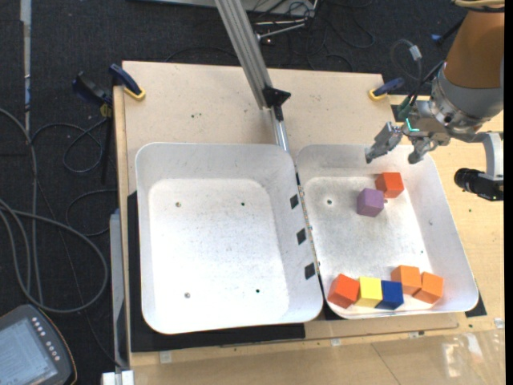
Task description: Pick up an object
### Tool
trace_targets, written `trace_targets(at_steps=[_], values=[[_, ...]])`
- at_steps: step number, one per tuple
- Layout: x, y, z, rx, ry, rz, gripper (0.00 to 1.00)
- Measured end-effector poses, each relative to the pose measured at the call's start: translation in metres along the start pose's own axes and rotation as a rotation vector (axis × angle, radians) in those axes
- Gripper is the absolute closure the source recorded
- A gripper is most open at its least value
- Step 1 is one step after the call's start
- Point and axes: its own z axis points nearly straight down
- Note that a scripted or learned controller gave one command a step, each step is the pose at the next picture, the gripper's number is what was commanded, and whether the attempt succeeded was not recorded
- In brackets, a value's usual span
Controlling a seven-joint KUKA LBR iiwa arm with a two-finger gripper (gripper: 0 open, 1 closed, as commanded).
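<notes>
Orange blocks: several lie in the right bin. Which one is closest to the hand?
The orange block beside the purple block, just below the hand. The other orange blocks sit along the bin's near edge with the yellow and blue ones.

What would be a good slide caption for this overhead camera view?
Open gripper above orange block and purple block in right bin.

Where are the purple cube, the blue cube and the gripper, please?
purple cube (370, 202), camera view, on its top face.
blue cube (392, 294), camera view, on its top face.
gripper (395, 153), camera view, midway between its open fingertips.
</notes>
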Motion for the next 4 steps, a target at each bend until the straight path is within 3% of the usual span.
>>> trace_targets(at_steps=[2,3,4], values=[[-0.002,0.008,0.125,0.007,0.0,0.003,0.0],[-0.002,0.009,0.155,-0.006,-0.003,0.003,0.0],[-0.002,0.009,0.147,-0.005,-0.003,0.004,1.0]])
